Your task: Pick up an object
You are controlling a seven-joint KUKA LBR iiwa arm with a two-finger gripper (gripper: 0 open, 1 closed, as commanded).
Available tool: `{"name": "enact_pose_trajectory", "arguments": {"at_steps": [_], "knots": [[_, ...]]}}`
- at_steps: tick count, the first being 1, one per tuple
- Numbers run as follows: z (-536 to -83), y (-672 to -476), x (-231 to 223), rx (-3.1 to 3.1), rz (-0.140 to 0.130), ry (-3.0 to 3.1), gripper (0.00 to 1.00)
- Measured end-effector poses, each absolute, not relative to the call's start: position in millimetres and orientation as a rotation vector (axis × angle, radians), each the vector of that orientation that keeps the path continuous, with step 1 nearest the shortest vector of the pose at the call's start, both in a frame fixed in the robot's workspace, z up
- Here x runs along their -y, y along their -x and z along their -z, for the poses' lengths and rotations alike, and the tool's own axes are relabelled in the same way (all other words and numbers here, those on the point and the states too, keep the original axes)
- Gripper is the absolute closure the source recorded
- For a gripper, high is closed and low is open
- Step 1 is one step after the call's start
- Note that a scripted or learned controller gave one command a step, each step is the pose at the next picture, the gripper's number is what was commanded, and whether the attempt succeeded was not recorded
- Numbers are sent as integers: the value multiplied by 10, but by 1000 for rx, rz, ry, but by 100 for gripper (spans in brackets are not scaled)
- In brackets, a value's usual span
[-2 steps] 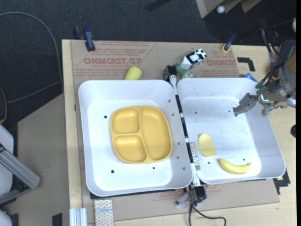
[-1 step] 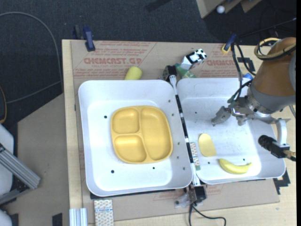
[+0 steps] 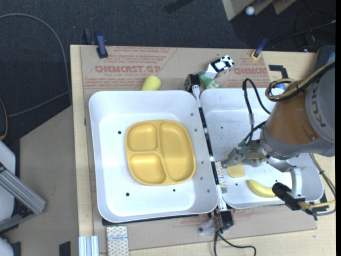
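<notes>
Two bins lie below; the gripper (image 3: 234, 157) hangs low in the right bin (image 3: 229, 111), just above a pale yellow piece (image 3: 236, 170), grip state unclear. A banana (image 3: 260, 188) lies nearby. Approach, I'd say; descending and closing comes next.

**Yellows on white, orange at the wrist**

Both bins (image 3: 101, 143) white. The divided plate (image 3: 160, 151) reads mustard yellow, the banana (image 3: 261, 189) brighter yellow, a pale yellow piece (image 3: 235, 170) beside it. The arm (image 3: 298, 127) shows grey with an orange-brown band. Tan bench board (image 3: 80, 79), red lettering. Blue clamp (image 3: 99, 44). Black-and-white patterned toy (image 3: 221, 64).
</notes>
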State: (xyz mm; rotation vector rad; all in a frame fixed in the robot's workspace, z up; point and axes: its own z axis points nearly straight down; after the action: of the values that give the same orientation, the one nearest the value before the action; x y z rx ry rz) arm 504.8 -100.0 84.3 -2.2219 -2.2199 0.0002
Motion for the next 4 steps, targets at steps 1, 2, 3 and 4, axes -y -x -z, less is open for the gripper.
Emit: {"name": "enact_pose_trajectory", "arguments": {"at_steps": [1, 2, 3, 4], "knots": [[-946, -5849, 1834, 2222, 0, 2225, 0], [-840, -5483, 918, 2221, -1, 2217, 0], [-844, -5401, 943, 2219, -2, 2220, 0], [-844, -5285, 1021, 2219, -2, 2220, 0]]}}
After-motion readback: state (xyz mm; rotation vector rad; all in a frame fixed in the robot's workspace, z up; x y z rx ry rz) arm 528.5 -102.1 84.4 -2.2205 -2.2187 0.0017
